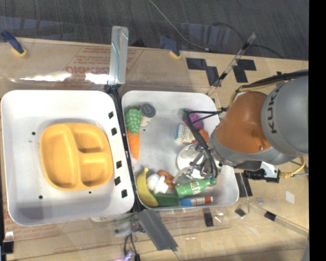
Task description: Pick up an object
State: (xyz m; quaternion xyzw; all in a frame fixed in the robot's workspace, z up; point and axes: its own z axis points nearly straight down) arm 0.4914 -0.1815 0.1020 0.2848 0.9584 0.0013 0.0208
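Observation:
My gripper (200,167) is low in the right bin (163,99), near its right wall, with the orange band of the arm (244,126) above it. It hangs over a clear round cup (186,157) and just above a green bottle (195,187) lying on its side. I see nothing clearly held. A red and blue marker (196,201) lies along the bin's front wall. A banana (142,190) and a white and orange toy (161,181) sit at the front left of this bin.
Green grapes (132,119), a carrot (133,145) and a grey disc (148,110) lie along the right bin's left side. A small packet (184,132) and a purple item (195,116) sit by the arm. The left bin (22,200) holds a yellow divided plate (76,156).

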